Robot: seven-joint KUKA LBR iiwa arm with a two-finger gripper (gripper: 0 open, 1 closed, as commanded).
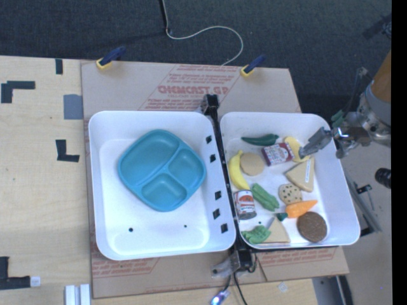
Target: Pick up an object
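Observation:
The right bin [340, 202] holds several toy foods: a banana [236, 170], a dark green chili [261, 139], a red and white packet [276, 153], a cheese wedge [301, 175], a chip cookie [289, 192], a carrot [300, 208], a small can [245, 204] and a brown patty [312, 226]. My gripper [329, 143] hangs over the bin's upper right rim, just right of the cheese wedge and the packet. Its fingers stand open with nothing between them.
The left bin [105, 189] carries a blue divided plate [162, 169]. Both bins rest on a cardboard sheet [184, 88] held by two clamps. A white cable [210, 33] loops behind it. A green pickle [265, 196] and a sandwich slice [270, 234] lie near the front.

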